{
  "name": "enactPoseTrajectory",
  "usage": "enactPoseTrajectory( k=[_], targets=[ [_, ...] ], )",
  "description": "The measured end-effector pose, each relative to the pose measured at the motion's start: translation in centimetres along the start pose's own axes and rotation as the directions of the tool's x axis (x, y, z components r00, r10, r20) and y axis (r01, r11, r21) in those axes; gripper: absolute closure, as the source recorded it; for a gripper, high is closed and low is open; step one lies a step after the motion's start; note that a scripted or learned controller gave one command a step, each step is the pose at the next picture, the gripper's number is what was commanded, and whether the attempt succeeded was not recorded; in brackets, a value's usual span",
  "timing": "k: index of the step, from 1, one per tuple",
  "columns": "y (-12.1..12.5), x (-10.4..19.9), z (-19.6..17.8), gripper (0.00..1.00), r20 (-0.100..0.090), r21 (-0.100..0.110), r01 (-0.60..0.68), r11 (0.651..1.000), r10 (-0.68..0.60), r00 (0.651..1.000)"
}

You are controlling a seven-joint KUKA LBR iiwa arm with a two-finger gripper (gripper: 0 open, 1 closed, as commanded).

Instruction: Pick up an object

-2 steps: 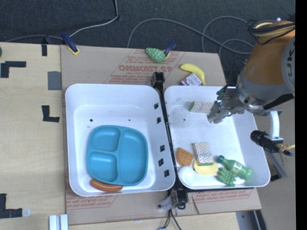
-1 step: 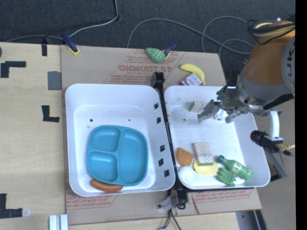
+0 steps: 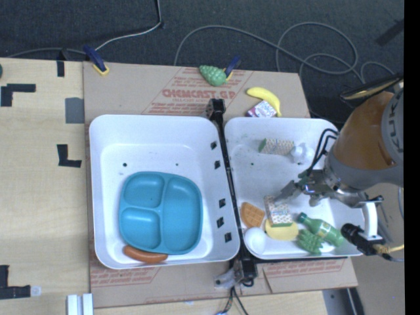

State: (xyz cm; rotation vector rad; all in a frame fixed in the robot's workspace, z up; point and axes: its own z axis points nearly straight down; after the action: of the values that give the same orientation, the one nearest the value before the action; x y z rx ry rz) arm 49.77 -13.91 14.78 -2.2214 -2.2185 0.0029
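Red print on the cardboard [image 3: 197,92] under both bins reads "CHEMCAST", then what may be "G.P". The tool [image 3: 296,190] hangs low in the right bin [image 3: 289,125], its fingers spread and pinching nothing, just above a small printed packet [image 3: 279,211]; the packet's label is too blurred to read. A green bottle [image 3: 323,228] lies nearer, to the right.

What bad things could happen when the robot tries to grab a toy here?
The toys in the right bin sit crowded near the front: the green bottle, yellow piece, patterned box and white egg touch or nearly touch. The gripper might pinch two at once or shove one aside. It might also bump the bin's wall, since the pile lies close to it.
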Motion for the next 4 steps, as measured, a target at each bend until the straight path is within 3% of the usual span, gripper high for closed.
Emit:
enactPoseTrajectory(
  k=[1,2,3,4],
  targets=[
    [2.6,5.5,-7.4,0.00,0.000,-0.003,0.003,1.000,-0.003,1.000],
    [-1.0,-4.9,-0.9,0.00,0.001,0.000,0.000,1.000,0.000,1.000],
    [6.3,-0.2,6.1,0.00,0.001,-0.008,0.004,1.000,-0.004,1.000],
    [15.4,3.2,6.2,0.00,0.001,-0.007,0.004,1.000,-0.004,1.000]
  ],
)
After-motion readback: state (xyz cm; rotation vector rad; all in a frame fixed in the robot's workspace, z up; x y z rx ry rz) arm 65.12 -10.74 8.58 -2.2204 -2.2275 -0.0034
